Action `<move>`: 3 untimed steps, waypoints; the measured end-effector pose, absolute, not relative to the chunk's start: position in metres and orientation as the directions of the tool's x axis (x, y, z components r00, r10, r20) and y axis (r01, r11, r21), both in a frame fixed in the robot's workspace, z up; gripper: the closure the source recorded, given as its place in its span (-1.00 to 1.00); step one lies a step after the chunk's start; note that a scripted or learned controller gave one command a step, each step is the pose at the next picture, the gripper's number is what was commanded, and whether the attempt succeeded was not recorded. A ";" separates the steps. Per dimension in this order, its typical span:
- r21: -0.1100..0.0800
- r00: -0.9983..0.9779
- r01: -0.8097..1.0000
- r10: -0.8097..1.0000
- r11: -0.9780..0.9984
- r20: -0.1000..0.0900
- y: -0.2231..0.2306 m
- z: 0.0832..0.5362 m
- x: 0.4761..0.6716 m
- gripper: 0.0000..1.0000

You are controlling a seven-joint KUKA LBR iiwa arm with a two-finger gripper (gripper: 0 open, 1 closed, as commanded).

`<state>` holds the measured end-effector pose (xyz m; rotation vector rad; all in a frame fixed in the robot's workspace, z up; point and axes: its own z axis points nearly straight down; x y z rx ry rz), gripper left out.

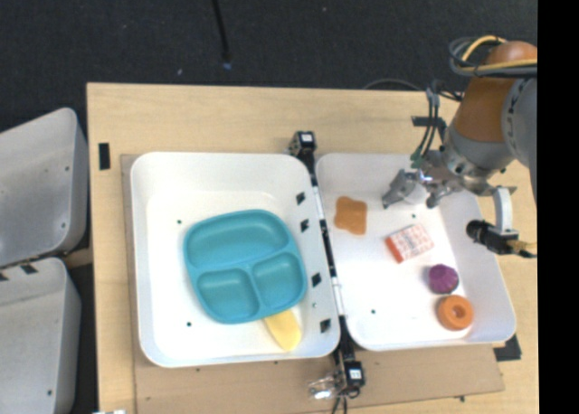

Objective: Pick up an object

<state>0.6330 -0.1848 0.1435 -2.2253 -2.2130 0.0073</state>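
Note:
In the right bin [380, 322] lie several small objects: an orange-tan soft piece [351, 214], a red-and-white patterned block [409, 242], a purple round piece [441, 277] and an orange ring-like piece [455, 312]. My gripper [416, 190] hangs over the upper part of the right bin, above and to the right of the orange-tan piece. Its fingers are spread apart, open, with nothing between them.
The left bin [154, 222] holds a teal divided tray [244, 264] and a yellow piece [284, 329] at the tray's lower right. Black clips run along the seam between the bins [317, 222]. The wooden bench [226, 114] surrounds both bins.

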 end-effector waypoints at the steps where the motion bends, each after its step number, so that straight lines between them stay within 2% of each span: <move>1: -0.004 0.009 1.000 1.000 -0.009 -0.001 -0.186 0.097 0.632 -1.00; 2: 0.001 0.011 1.000 1.000 -0.011 -0.002 -0.187 0.110 0.634 1.00; 3: 0.003 0.006 1.000 1.000 -0.006 -0.001 -0.193 0.154 0.635 1.00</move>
